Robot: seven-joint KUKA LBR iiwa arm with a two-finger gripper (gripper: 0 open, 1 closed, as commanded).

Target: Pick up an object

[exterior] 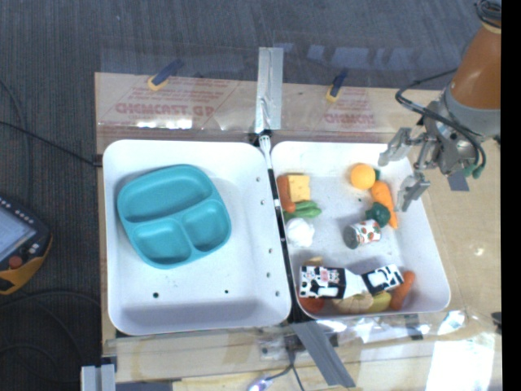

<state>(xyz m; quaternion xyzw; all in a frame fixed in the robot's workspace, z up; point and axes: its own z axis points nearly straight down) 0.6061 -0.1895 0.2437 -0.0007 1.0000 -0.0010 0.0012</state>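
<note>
My gripper (404, 169) hangs open over the upper right corner of the right bin (431, 255), with nothing between its fingers. Just left of it lies an orange ball (363, 175). A toy carrot (383, 199) with a green top lies below the fingers. Further into the bin sit a small can (363, 234), a yellow cheese wedge (298, 187), a green vegetable (305, 210) and a white ball (299, 232). Along the near wall lie a black-and-white cow-print carton (321, 282) and a smaller cow-print box (383, 278).
The left bin (130, 296) holds a teal divided plate (172, 213). A metal divider strip (269, 88) runs between the bins at the back. Brown cardboard lies behind both bins. A handheld pendant (16, 247) rests on the floor at far left.
</note>
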